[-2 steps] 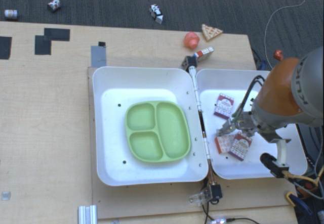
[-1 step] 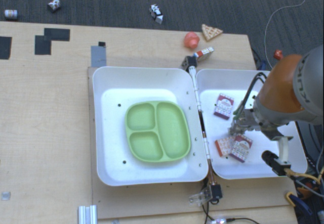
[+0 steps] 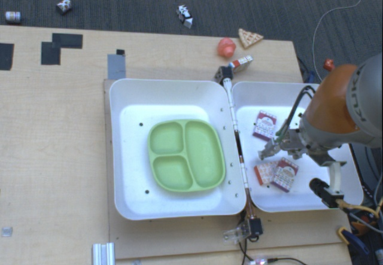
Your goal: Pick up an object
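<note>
Gripper [image 3: 269, 151]: we see it low over the right bin [image 3: 335, 204]; we cannot tell how its fingers stand.
Packets: we see one red-and-white packet [image 3: 265, 125] just above the fingers, two more [image 3: 277, 173] just below them.
Green tray [image 3: 186, 155]: well left of the fingers, in the left bin [image 3: 128, 165].

Arm [image 3: 335, 108] bent downward, gripper [image 3: 270, 151] pointing left.

Two white bins [image 3: 119, 156] sit side by side. The left bin holds one green divided tray [image 3: 186, 155]. The right bin [image 3: 299, 201], beside it, holds three small red-and-white packets [image 3: 265, 125]. One robot arm [image 3: 335, 105] reaches over the right bin.
</note>
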`<move>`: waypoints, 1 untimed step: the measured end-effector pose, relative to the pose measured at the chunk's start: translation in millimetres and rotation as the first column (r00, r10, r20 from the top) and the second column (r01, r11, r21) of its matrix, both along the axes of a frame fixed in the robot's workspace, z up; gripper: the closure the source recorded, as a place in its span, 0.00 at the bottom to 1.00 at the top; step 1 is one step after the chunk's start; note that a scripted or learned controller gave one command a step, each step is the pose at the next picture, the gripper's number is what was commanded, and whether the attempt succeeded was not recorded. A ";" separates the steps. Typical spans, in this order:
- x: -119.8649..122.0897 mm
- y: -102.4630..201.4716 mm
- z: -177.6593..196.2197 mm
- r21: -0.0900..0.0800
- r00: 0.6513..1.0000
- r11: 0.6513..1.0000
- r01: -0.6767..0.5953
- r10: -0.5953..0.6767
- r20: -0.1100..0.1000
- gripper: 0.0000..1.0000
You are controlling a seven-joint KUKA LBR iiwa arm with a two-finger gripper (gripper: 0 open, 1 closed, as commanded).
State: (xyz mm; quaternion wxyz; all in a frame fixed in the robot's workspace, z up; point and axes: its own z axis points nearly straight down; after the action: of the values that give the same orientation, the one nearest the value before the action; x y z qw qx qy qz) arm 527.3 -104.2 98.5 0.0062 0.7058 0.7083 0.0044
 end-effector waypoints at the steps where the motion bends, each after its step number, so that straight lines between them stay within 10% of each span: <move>1: -37.0 20.7 -11.0 -0.002 1.000 1.000 0.003 -0.003 0.000 0.00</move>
State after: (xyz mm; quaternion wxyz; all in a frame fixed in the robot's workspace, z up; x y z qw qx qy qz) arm 490.3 -83.5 87.4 0.0066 0.7069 0.7072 0.0036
